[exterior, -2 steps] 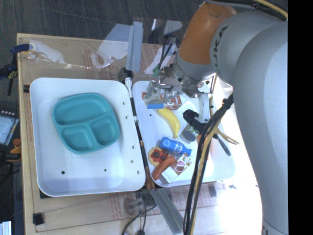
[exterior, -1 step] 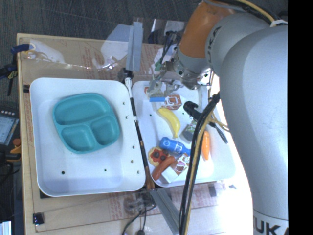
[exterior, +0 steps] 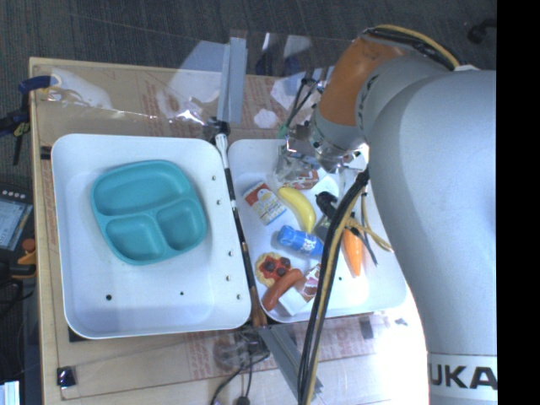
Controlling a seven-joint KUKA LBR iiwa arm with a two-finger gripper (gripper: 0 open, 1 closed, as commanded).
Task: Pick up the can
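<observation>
Gripper [exterior: 297, 165] at far end of right bin [exterior: 384, 289], finger state unclear; can [exterior: 299, 240] nearer, beside banana [exterior: 299, 207]; descend centred, avoid banana.

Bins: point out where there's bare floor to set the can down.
Left bin: bare floor below and beside the teal divided tray. Right bin: crowded with banana, blue can, carrot, hot dog, with the gripper above.

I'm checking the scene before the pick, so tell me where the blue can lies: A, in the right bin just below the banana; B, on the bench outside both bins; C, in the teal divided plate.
A: the blue can lies on its side in the right bin, just below the banana.
</observation>
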